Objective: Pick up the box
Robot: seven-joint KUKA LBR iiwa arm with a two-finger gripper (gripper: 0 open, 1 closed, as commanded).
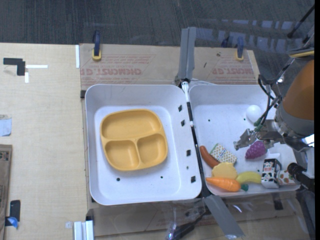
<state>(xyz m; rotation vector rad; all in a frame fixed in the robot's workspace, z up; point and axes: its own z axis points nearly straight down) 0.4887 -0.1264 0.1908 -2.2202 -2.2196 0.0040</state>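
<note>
A small white box with black cow patches (270, 172) stands near the front right corner of the right bin (220, 104). Just right of it, against the bin's wall, lies a small red-and-white box (286, 177). A flat packet with a green-and-yellow checked pattern (223, 153) lies nearer the bin's middle. My gripper (251, 139) hangs low over the right half of this bin. It is directly above a purple bunch of grapes (256, 150) and up-left of the cow-patched box, apart from it.
The right bin also holds a white ball (253, 113), a red sausage (209, 157), a yellow lump (224, 171), a carrot (223, 184) and a banana (250, 177), crowded along the front. In the left bin (100, 184) lies a yellow three-part tray (134, 139).
</note>
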